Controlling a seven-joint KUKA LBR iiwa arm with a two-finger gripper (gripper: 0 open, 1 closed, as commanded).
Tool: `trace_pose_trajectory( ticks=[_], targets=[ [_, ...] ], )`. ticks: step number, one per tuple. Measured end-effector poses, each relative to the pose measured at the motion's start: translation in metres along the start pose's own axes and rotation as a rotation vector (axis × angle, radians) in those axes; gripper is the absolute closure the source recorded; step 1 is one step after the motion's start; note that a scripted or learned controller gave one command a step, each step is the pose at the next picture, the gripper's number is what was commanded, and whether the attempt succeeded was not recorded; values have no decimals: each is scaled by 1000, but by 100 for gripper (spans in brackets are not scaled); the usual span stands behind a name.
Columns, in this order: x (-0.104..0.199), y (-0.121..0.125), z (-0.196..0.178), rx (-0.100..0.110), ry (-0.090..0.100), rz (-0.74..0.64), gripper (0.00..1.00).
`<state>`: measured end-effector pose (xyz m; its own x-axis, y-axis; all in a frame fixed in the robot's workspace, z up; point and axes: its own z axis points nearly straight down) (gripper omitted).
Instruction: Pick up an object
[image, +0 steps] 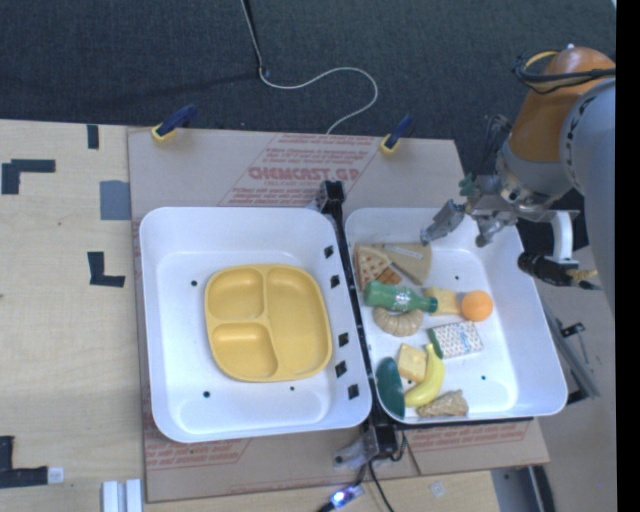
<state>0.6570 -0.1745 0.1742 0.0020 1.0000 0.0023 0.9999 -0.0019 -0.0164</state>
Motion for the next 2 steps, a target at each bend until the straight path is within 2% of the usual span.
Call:
trace_pose_trajectory(
  ticks=[1, 2],
  targets=[
    [0, 3, -10, -15, -2, -3, 0],
    [-2, 0, 54, -9, -2, -3, 0]
  ],
)
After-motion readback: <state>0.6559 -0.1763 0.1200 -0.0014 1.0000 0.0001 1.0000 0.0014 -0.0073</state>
